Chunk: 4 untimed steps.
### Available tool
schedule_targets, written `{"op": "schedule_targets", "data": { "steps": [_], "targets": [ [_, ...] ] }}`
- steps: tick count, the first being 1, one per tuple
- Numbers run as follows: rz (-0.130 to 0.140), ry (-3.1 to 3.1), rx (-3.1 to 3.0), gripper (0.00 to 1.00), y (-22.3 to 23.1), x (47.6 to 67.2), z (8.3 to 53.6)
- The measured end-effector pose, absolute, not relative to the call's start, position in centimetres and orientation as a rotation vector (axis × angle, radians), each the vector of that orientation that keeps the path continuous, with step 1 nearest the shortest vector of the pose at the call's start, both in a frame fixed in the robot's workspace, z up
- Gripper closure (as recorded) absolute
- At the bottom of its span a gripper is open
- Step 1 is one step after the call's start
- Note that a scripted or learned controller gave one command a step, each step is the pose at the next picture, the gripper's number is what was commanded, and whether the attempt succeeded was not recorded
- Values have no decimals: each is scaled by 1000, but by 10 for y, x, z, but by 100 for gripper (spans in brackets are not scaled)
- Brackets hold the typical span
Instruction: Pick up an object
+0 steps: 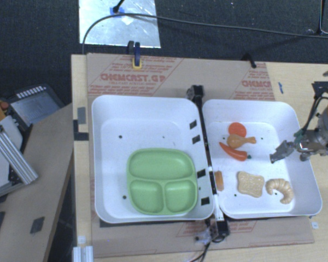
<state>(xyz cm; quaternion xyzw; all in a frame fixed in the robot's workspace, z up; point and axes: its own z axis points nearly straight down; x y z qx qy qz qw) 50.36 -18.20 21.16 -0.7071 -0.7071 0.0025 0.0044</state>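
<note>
The right bin holds several toy foods. A red round slice lies toward the back, with a tan drumstick and a red chili just in front of it. Nearer the front are a slice of toast and a croissant. A small orange sausage lies by the bin's left wall. My gripper reaches in from the right, over the right side of this bin, above the croissant and right of the chili. Nothing shows in its grasp.
The left bin holds a green divided plate at its front. A black hinge strip runs between the bins. Both bins sit on a cardboard sheet. Grey equipment stands off the bench at the left.
</note>
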Motion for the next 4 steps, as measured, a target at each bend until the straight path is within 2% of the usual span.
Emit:
{"op": "schedule_targets", "data": {
  "steps": [1, 2, 3, 4],
  "targets": [
    [-1, -2226, -2218, 0, -182, 506, 217],
    [1, -2222, -2217, 0, -173, 506, 158],
    [2, -2221, -2218, 0, -171, 497, 103],
    [-4, -2224, -2221, 0, -171, 498, 87]
  ]
}}
